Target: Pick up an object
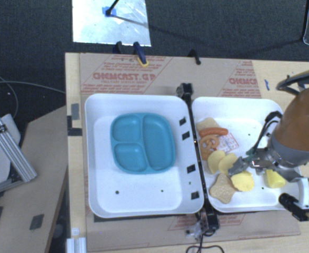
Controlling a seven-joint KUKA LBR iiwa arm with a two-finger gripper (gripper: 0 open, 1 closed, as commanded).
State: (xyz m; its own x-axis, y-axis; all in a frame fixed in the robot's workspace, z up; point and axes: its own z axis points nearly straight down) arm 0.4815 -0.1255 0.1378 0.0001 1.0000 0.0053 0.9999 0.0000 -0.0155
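- I read this as the approach step of the pick: the arm (301, 125) has its end effector (245, 164) low inside the right bin (249, 109), over the heap of toy food, and nothing looks lifted yet.
- Taking the blue divided plate (142, 142) in the left bin (99, 157) as my landmark, all the candidates lie to its right, across the divider between the two bins.
- Nearest the plate sit a hot-dog piece (212, 128) and a pretzel-like piece (209, 141); below those a pale round slice (216, 161), then a tan bread-shaped piece (222, 188).
- Farther from the plate, a yellow chunk (242, 182) lies just under the end effector, and another yellow piece (275, 178) sits beyond it, beside the wrist.
- The end effector's dark tip touches or nearly touches the yellow chunk and a yellow slice (227, 163) beside it; I cannot tell whether it is spread or pressed together, or whether it pinches anything.
- My judgement: the next move needs a firm close on one piece, likely the yellow chunk, then a straight lift to check it comes away.
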